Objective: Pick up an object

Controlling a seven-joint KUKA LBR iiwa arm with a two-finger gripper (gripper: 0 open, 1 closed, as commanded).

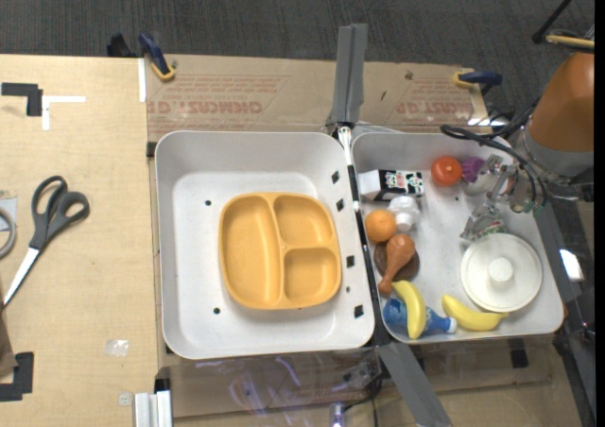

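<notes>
Metal jaws [488,217] over right bin [548,321], grip state unclear; tomato [447,170] nearby.

You have a light wooden bench [76,227] under everything. Well off to the left of the gripper [492,213], scissors [43,227] lie flat on the bare wood. The left white bin [180,255] sits between them and the jaws; the right white bin [553,316] sits directly beneath the jaws. A brown cardboard sheet [246,99] lies behind both bins, held by blue clamps [156,57].
</notes>
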